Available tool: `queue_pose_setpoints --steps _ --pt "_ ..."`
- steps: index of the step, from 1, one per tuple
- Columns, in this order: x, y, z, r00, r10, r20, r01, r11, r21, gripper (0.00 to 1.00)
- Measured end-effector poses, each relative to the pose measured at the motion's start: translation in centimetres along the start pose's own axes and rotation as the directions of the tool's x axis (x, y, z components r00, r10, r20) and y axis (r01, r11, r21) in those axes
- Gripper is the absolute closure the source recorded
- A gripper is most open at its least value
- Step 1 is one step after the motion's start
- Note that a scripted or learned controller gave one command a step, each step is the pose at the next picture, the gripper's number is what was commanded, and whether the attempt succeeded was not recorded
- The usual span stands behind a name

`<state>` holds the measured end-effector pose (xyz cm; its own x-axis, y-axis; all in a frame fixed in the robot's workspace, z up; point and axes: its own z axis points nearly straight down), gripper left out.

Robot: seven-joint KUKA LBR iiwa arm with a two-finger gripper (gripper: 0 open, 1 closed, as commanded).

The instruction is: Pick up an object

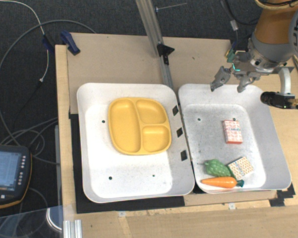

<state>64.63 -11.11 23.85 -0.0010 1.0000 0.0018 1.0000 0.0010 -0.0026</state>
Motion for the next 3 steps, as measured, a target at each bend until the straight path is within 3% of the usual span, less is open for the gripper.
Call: queue_pose_setpoints --steps 1,3 --pt "0.0 0.0 0.0 1.0 0.0 0.0 0.0 1.0 0.0 0.0" --pt "0.7 -1.0 9.4 1.0 0.001 0.0 -0.001 1.0 0.005 0.0"
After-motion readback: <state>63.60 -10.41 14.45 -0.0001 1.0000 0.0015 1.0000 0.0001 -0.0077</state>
